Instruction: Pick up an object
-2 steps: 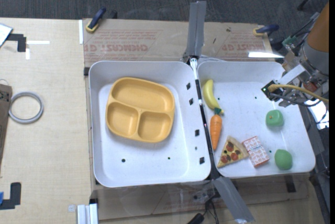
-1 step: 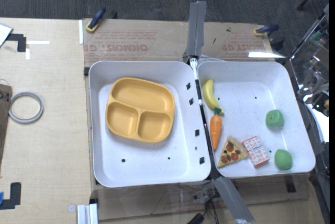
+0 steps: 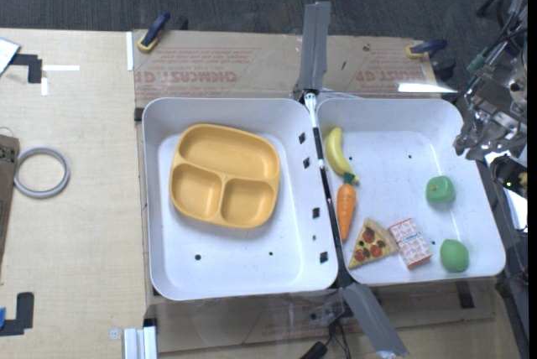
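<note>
Gripper (image 3: pixel 480 141) at frame's right edge, finger state impossible to tell; approach stage, probably needs descent toward upper green ball (image 3: pixel 440 189).

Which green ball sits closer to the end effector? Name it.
The upper green ball, further from the pizza slice; the other green ball lies by the bin's lower corner.

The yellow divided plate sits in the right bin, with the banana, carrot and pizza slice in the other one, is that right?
Not quite. The camera view shows the yellow divided plate in the left bin, not the right one. The banana, carrot and pizza slice do lie in the other bin, the right bin.
</note>
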Motion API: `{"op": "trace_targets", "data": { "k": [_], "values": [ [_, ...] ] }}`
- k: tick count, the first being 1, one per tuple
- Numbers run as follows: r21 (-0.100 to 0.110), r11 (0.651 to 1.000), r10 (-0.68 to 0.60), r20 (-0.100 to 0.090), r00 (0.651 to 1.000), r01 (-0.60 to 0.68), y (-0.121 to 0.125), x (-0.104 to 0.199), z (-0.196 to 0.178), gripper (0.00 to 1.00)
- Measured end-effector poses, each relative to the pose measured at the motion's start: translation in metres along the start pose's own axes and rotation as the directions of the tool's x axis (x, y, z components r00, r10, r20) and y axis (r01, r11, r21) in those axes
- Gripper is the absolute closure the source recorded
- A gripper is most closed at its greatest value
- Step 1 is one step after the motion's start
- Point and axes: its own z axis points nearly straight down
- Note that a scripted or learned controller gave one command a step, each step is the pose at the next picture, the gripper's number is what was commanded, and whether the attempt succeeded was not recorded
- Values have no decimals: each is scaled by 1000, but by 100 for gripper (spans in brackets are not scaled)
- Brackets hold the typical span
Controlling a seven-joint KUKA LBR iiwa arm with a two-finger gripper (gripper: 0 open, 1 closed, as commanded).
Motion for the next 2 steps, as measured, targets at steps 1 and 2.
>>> {"op": "trace_targets", "data": {
  "k": [1, 2],
  "values": [
    [-2, 971, -239, 0, 971, 239, -4, 35, 0, 100],
    [0, 984, -176, -1, 984, 176, 6, 76, 90, 100]
  ]
}}
